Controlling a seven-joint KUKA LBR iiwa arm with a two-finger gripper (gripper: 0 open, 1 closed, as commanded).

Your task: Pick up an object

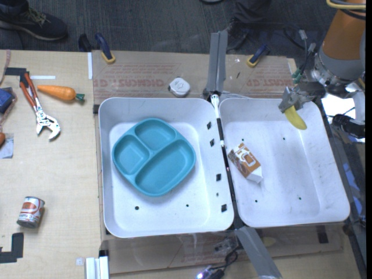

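My gripper (292, 104) hangs over the far right corner of the right bin (325, 214). It is shut on a small yellow banana (297, 120), whose lower end sticks out below the fingers and looks lifted off the bin floor. A brown and white packet (246, 163) lies on the floor of the same bin, left of centre, well apart from the gripper. In the left bin (116, 214) rests a blue divided plate (153, 156).
A grey divider post (217, 57) stands behind the gap between the bins. On the wooden bench at left lie a carrot (58, 92), pliers (36, 106) and a small can (30, 211). A round white tape measure (179, 86) sits behind the left bin.
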